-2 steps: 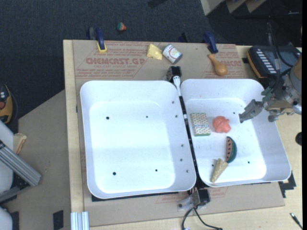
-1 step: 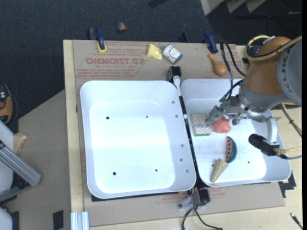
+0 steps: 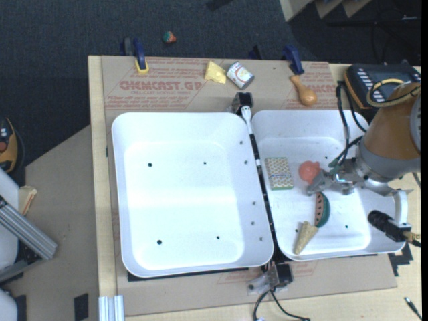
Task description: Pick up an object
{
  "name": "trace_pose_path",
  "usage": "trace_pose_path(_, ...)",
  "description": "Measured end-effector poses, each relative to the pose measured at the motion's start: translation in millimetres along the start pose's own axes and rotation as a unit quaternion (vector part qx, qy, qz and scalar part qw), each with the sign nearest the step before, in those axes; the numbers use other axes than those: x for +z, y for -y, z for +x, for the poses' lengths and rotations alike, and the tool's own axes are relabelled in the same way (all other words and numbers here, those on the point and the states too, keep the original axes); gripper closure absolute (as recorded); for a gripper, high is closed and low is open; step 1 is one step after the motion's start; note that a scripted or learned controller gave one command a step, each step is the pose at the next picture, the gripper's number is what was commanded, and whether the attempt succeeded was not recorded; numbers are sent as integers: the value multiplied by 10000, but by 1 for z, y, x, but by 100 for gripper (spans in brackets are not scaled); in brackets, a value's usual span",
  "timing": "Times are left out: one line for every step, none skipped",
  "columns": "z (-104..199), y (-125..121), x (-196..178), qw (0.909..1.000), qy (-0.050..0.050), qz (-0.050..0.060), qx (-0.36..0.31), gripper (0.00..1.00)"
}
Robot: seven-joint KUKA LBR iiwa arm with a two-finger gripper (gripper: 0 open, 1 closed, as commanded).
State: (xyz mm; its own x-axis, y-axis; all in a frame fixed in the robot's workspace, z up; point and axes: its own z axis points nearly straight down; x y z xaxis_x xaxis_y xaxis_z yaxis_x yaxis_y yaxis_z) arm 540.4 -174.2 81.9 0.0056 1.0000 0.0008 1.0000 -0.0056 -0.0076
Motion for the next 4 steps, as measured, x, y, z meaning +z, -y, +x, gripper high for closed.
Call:
trace_pose_path(3, -3, -14, 10000, 9, -45, -19, 100)
trace_pose_path(-5, -87, -34, 9999, 22, -88, -45, 100)
trace_pose_path(54, -129, -81, 9999, 6, -90, -65, 100)
trace_pose_path(78, -76, -69, 10000, -6, -7, -29, 100)
